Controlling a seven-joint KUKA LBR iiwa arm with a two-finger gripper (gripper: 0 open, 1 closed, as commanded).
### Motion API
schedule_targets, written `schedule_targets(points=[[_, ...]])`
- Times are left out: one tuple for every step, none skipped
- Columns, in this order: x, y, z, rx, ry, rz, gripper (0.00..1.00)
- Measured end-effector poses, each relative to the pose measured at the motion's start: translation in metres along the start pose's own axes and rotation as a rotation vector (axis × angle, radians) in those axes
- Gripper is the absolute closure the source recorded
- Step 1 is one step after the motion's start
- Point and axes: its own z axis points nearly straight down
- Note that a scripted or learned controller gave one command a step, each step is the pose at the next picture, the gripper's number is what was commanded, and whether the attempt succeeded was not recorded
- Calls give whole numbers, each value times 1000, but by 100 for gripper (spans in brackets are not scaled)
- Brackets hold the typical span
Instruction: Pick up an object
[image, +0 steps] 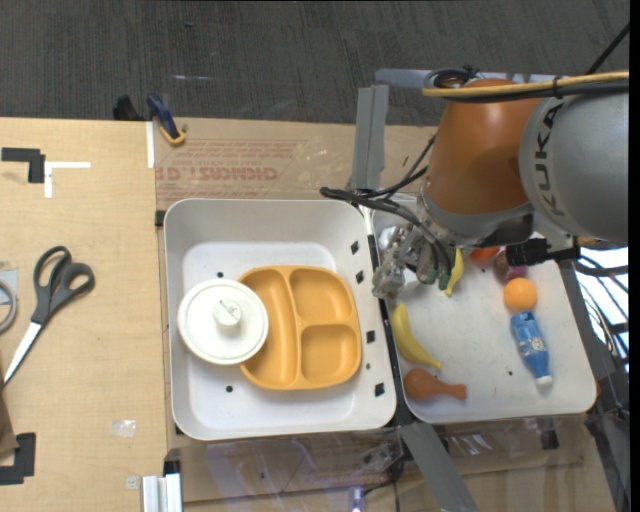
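Two white bins (180, 400) set side by side on a wooden tabletop (80, 300), scissors (45, 295) laid at left, end effector (400, 268) lowered over the right bin's edge, grip state apparently undeterminable.

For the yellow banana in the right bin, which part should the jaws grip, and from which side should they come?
Probably grip the banana near its middle, coming straight down from above. It lies flat on the right bin floor, curved, running lengthwise toward the view's bottom, so the jaws should close across its narrow width. Its left side is near the bin wall, leaving little room there; the gripper is just above it in the view.
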Motion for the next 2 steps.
schedule_targets(points=[[-12, -48, -89, -1, -6, -201, 100], [65, -80, -118, 0, -2, -51, 100]])
